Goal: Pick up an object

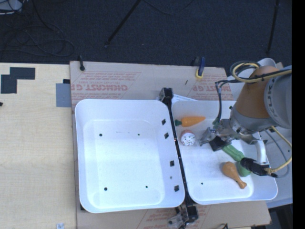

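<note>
Over the right white plastic bin [267,194], the grey arm's hand [213,138] is hovering low; whether it is apart or together, I cannot tell. Nearby are lying an orange toy carrot [192,121], a small white speckled ball [188,139], a green cylinder [234,152] and a tan pear-shaped gourd [233,172]. Judging by this, the reach is underway; next, the hand needs lowering squarely over one object
</note>
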`<action>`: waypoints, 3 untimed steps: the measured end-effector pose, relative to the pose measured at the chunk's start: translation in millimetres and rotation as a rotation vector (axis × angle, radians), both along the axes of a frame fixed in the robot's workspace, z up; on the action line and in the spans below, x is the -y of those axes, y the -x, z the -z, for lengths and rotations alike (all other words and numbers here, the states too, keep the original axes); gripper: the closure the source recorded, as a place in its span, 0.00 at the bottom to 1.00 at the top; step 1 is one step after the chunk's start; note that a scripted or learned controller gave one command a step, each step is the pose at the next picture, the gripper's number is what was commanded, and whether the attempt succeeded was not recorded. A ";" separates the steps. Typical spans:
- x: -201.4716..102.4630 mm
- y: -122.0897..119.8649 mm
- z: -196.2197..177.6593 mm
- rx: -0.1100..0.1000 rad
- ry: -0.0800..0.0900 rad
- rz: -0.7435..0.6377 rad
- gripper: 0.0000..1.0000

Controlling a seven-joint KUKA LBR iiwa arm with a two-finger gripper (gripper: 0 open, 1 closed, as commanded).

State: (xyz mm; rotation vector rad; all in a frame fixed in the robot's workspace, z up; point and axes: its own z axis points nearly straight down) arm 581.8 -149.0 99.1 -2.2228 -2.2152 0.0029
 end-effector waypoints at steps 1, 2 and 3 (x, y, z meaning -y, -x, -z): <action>0.0 0.0 0.0 0.000 0.000 0.000 0.00; -63.8 -59.3 10.6 0.007 0.005 -0.006 0.00; -63.8 -56.6 1.7 -0.001 0.001 -0.006 1.00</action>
